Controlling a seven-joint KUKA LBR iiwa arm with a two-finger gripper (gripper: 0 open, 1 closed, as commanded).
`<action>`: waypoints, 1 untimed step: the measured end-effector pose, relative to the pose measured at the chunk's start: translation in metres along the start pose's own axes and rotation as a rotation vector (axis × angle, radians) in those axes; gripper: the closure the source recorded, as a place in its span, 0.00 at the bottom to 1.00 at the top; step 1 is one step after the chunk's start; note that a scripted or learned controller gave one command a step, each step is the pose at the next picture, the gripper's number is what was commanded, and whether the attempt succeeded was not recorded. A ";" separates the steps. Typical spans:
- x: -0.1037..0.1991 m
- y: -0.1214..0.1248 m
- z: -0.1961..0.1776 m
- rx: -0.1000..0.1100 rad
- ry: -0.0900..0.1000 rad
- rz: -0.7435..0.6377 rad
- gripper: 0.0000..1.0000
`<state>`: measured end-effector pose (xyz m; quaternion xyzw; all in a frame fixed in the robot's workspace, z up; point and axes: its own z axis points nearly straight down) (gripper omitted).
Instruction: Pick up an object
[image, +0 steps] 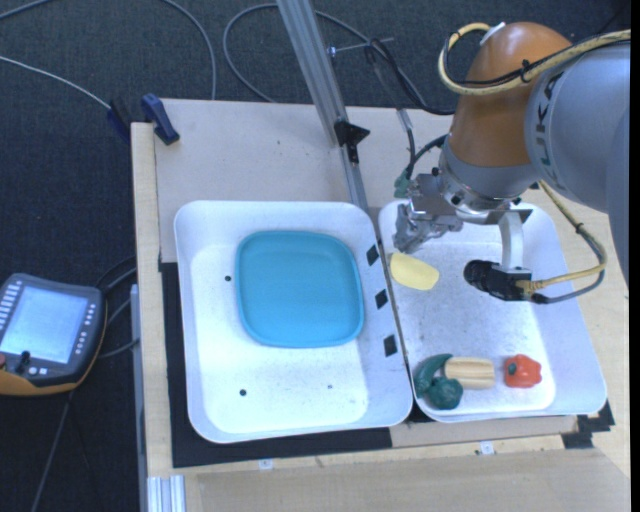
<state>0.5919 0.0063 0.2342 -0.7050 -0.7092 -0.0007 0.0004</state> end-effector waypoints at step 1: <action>0.054 -0.010 0.008 0.001 -0.001 0.001 1.00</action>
